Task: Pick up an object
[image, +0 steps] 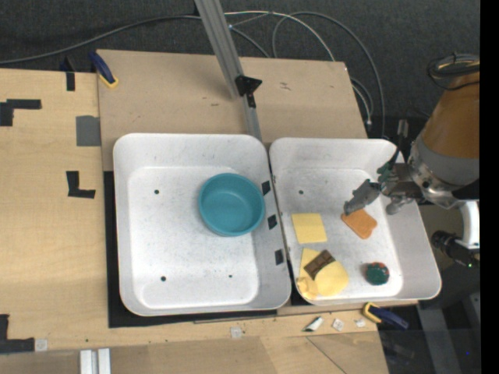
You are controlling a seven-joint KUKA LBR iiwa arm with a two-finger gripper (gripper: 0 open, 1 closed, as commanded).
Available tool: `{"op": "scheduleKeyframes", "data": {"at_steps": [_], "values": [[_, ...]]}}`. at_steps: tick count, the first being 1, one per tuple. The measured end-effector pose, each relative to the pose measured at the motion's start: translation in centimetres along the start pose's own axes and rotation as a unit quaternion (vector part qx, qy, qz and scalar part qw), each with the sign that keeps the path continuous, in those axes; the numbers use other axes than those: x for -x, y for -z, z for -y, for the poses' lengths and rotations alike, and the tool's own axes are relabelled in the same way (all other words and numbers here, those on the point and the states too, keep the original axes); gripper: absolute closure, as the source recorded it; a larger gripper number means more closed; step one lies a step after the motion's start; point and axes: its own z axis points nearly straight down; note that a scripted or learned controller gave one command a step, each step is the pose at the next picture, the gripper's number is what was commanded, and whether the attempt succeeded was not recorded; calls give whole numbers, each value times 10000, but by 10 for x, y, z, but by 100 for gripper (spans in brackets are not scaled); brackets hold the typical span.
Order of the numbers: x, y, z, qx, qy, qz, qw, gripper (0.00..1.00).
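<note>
1. Currently my gripper (376, 195) hangs over the right bin (327, 156), fingers spread apart with nothing between them.
2. Orange block (360, 224) lies on the bin floor just below and beside my near fingertip (355, 203); whether they touch, I cannot tell.
3. Yellow square (309, 227) sits left of the orange block, near it but apart.
4. Yellow lump with a brown piece (323, 272) lies below the yellow square.
5. Small green-and-red object (376, 273) rests below the orange block, right of the lump.
6. Teal bowl (231, 203) stands upright in the left bin (148, 156), well apart from the orange block.
</note>
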Motion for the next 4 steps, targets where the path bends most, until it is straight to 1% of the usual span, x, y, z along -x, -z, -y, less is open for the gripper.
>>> {"op": "scheduleKeyframes", "data": {"at_steps": [1,2,4], "values": [[0,0,0,0,0,-1,10000,0],[9,-50,3,-27,-10,0,10000,0],[12,-147,8,-5,-3,4,10000,0]]}}
